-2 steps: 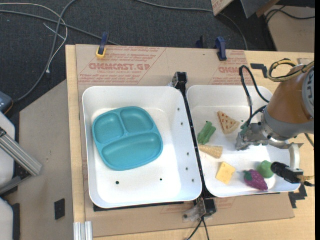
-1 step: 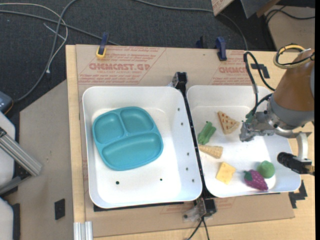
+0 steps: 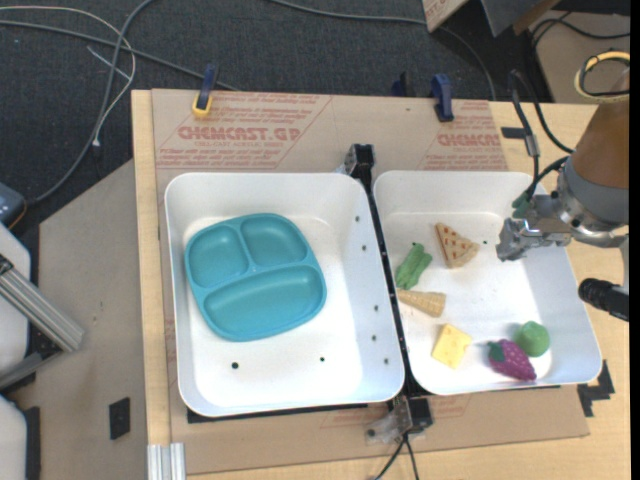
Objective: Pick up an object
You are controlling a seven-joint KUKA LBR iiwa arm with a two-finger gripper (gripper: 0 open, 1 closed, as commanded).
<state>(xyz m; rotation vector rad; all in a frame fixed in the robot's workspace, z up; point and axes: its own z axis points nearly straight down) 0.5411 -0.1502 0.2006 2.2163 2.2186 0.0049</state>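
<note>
Purple plastic grape bunch and its neighbours all lie loose in the right bin; nothing is picked up yet.

Beside the grapes sit a round green plastic fruit and a yellow plastic cheese block; further up are a cream cone-shaped toy, a leafy green plastic vegetable and a tan waffle-patterned wedge. The jaws hang low over the right shallow white bin, just beside the wedge on its right, and whether they are released or clenched I cannot tell; nothing shows between them. The wedge looks the likeliest target: small, flat and triangular, lying apart from the other toys. Reaching, closing and lifting all appear left to do. A teal plastic divided plate rests in the left shallow white bin on the cardboard-covered worktop.
</note>
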